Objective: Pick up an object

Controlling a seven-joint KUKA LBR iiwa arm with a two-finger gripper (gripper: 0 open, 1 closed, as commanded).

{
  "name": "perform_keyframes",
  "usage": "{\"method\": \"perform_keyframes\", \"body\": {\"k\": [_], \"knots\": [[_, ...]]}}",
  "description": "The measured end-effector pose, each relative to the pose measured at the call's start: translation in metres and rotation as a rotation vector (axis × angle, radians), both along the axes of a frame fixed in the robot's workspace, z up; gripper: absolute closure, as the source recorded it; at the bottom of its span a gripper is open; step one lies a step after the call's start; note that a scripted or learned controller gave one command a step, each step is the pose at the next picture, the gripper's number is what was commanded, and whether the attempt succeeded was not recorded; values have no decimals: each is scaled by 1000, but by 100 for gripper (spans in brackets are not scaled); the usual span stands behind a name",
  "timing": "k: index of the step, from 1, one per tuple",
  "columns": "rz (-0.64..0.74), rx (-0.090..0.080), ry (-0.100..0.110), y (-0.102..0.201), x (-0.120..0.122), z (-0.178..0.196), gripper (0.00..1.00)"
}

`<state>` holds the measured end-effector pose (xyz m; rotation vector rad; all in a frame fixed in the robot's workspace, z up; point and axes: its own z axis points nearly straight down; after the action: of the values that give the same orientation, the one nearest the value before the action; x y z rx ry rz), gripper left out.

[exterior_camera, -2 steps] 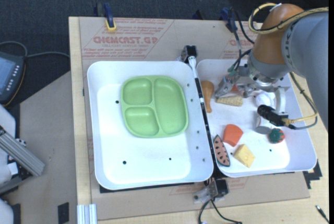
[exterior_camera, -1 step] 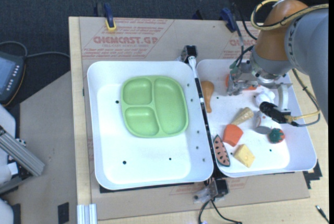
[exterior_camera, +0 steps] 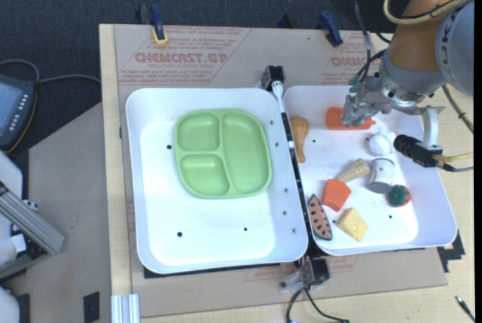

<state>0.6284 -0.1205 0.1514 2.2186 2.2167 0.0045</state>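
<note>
The tabletop [exterior_camera: 113, 163] carries two white bins side by side, and the left bin [exterior_camera: 151, 223] holds one green plate [exterior_camera: 223, 152] with three compartments, lying flat and well apart from the arm. The right bin [exterior_camera: 429, 227] holds all the small toy foods, and the arm [exterior_camera: 429, 20] comes down over its far part. The hand [exterior_camera: 355, 112] is low there, just at the flat orange piece [exterior_camera: 337, 118] near the far wall, and this piece seems to be the target; whether the hand is wide or narrow, I cannot tell, because the wrist covers it. I judge that the orange piece is light and stiff like plastic, but it is thin and lies flat, so it gives little height to take; the best hold is across its short width at the edge, pressing down to the floor of the bin. The other things look easier: the orange block [exterior_camera: 336, 194] and the yellow wedge [exterior_camera: 352, 224] are thick, light and have flat sides. The watermelon slice [exterior_camera: 318, 218] lies against the bin wall, so one side is blocked. The cone [exterior_camera: 352, 171] is tapered and may slip out. The white ball [exterior_camera: 379, 143] and the small red and green fruit [exterior_camera: 399, 196] are round and may roll away.
</note>
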Motion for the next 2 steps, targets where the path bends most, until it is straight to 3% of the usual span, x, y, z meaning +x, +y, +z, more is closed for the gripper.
{"method": "perform_keyframes", "body": {"k": [1, 2], "knots": [[1, -1, -4, -4, -1, 64, 100], [1, 1, 1, -4, 0, 75, 100]]}}
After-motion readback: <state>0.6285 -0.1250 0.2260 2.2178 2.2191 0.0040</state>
